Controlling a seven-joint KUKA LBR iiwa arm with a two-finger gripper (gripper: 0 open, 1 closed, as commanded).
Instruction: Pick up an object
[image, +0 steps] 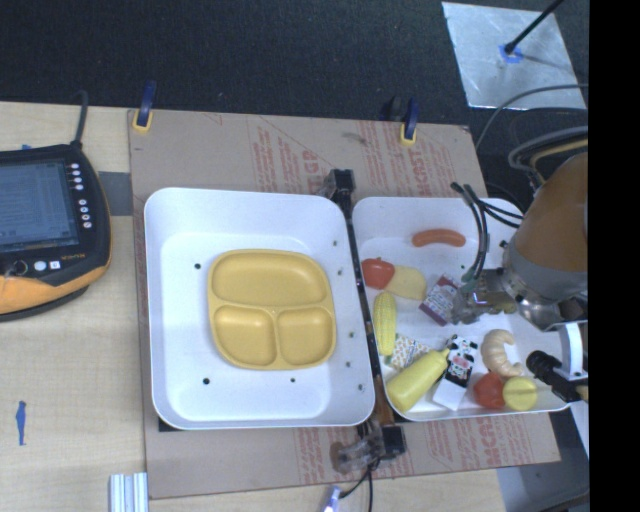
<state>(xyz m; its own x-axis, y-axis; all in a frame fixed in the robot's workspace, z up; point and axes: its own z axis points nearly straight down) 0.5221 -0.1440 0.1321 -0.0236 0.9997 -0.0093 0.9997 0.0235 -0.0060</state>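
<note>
The arm's metal hand (478, 296) is hovering low inside the right-hand shallow white bin (400, 212), just beside a small purple-and-white packet (437, 299); whether it is clenched or released cannot be told. Crowding that packet are a red toy tomato (377, 271), a yellow corn cob (384, 322), an orange sausage (438, 238) and a yellow squeeze bottle (417, 379). A yellow divided plastic tray (271, 306) is sitting in the left white bin (175, 300).

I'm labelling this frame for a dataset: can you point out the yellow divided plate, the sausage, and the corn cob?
yellow divided plate (271, 277): camera view, on the floor of its large top compartment.
sausage (438, 238): camera view, on the middle of its length.
corn cob (384, 322): camera view, on the middle of its kernelled side.
</note>
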